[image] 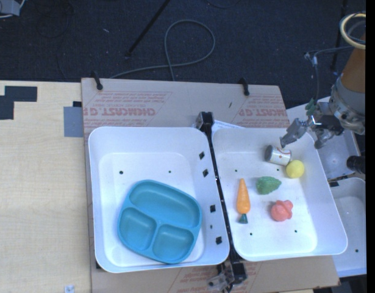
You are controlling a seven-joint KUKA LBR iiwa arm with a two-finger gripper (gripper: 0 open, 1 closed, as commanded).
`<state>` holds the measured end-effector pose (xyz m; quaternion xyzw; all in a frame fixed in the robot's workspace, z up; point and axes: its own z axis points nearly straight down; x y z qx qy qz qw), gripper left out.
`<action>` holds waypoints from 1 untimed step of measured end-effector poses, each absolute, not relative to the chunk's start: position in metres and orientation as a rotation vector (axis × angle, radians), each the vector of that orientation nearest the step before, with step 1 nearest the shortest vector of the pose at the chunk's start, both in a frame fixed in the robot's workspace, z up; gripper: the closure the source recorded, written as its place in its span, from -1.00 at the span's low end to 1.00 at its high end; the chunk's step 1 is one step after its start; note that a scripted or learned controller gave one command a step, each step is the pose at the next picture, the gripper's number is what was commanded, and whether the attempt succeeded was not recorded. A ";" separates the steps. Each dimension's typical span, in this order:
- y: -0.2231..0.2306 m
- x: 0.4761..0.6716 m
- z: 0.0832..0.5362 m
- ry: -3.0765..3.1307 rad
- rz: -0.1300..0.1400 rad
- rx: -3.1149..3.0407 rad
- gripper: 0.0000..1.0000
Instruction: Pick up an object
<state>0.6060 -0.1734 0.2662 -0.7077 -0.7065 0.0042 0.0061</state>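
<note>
gripper (307, 132) being hovered at upper right, jaws spread, nothing held | risk: silver can (277, 155) and lemon (295, 169) touching, both getting knocked

Landmark: cardboard sheet (175, 105), brown, red print reading reversed, lying flat on the desk under the two white bins. Beyond its far edge: dark blue-black carpeted floor (83, 35). A pale grey cable (190, 35) loops on the floor just past the sheet's far edge; a thin dark rod (152, 23) runs slantwise beside it. Left of the sheet: light wood desk (35, 188) surface, with dark squares (13, 99) and a grey patch (72, 121) near the sheet's far left corner. Two black clips (97, 82) sit on the sheet's far edge. Lighting even, no hard shadows.
</note>
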 end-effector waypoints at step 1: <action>-0.173 0.608 0.274 -2.220 0.002 -2.219 -1.00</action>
